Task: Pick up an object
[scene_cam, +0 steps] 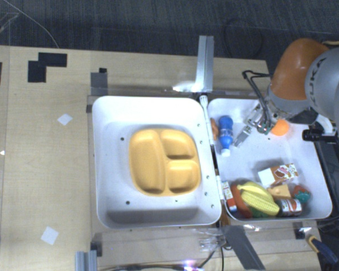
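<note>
Robot arm's jaws (259, 123) hover low in the right bin (322, 168) between a blue bottle (225, 130) and an orange ball (280, 127); whether they are apart or together is unclear; nothing looks lifted yet.

Arm (319, 75) cut off at right edge, orange ball (281, 128) partly hidden behind end effector (253, 126), heaped toys (268, 196) overlapping

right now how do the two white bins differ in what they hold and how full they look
The left bin holds one yellow divided tray; the right bin holds many small items, like a blue bottle and a corn cob. The gripper is over the right bin, not the left. Both are shallow and white.
</note>
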You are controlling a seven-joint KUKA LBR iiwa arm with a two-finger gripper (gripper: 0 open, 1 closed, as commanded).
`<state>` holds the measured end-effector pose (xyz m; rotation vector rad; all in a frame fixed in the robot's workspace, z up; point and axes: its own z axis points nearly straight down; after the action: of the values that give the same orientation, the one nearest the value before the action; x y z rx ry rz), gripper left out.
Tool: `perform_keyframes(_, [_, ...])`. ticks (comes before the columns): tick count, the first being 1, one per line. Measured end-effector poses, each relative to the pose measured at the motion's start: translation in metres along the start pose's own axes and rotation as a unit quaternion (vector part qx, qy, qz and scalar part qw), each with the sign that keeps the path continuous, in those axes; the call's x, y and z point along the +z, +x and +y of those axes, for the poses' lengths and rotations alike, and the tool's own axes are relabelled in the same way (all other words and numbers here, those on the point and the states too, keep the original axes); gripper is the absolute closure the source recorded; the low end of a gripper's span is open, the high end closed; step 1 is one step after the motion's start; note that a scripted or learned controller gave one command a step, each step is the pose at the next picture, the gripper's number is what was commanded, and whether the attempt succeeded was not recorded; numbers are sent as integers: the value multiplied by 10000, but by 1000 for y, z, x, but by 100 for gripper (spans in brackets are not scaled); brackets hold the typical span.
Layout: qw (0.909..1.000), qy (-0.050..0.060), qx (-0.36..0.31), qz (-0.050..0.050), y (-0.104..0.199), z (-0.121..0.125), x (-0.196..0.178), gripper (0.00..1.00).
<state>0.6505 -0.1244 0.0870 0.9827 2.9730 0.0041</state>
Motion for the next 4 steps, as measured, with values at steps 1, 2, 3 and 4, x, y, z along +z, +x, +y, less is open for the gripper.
perform_keyframes(1, [9976,29,688,-17,27,16,-1,0])
perform_keyframes(2, [9979,18,645,-5,28,20,-13,100])
perform_keyframes(3, [9980,20,637,-3,28,20,-12,0])
perform_keyframes(4, [9819,58,1894,51,8,19,1,0])
